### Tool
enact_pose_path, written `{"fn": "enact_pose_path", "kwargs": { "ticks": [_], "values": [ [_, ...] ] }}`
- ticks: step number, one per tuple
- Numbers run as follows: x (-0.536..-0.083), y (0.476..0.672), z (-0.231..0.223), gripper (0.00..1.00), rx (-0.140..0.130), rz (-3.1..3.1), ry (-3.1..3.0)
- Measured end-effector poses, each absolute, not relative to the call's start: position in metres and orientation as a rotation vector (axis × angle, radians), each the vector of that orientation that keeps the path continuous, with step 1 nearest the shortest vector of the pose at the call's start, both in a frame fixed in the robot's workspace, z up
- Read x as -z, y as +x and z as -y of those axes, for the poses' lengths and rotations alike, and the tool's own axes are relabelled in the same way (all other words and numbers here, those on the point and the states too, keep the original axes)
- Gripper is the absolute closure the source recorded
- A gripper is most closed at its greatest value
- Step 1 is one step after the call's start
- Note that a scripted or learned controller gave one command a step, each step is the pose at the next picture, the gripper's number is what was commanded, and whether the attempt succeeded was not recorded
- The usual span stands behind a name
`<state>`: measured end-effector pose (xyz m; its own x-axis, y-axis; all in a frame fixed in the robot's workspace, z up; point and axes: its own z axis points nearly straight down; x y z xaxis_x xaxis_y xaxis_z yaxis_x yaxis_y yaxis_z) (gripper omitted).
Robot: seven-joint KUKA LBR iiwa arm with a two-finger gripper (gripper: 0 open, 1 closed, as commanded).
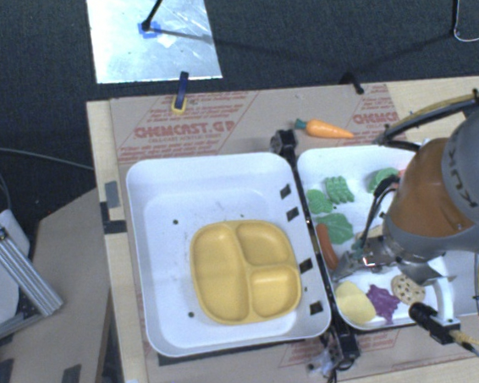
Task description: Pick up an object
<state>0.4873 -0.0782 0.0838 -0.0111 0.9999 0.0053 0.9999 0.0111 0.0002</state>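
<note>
Camera view looks down on two white bins side by side on the counter. The left bin [151,204] holds a yellow divided plate [245,271] near its middle. The right bin [351,159] carries a scatter of toy food: a green leafy piece [338,190] and another green piece [382,179] toward the far edge, a darker green piece [337,227] below them, a red sausage-like piece [327,245] along the wall shared with the left bin, and, at the near edge, a pale yellow round piece [353,299], a purple grape-like cluster [381,301] and a spotted cookie-like piece [408,288]. An orange toy carrot [325,129] lies on the counter just beyond the right bin's far edge.

The arm [444,195] leans over the right bin, and the pincer [367,256] sits low among the items, between the darker green piece and the yellow round piece. Whether it is spread or closed, I cannot tell; nothing is visibly held.

To do this step well, I would pick one isolated item, centre on it, descend straight, and close fully before lifting. The crowded near-edge group risks nudging neighbours or catching the bin wall.
</note>
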Motion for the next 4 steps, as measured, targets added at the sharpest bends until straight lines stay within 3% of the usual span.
{"fn": "enact_pose_path", "kwargs": {
  "ticks": [1,4],
  "values": [
    [-0.095,0.488,0.084,1.0,0.004,2.228,-2.217],
    [-0.125,0.491,0.083,1.0,0.013,2.238,-2.21]
  ]
}}
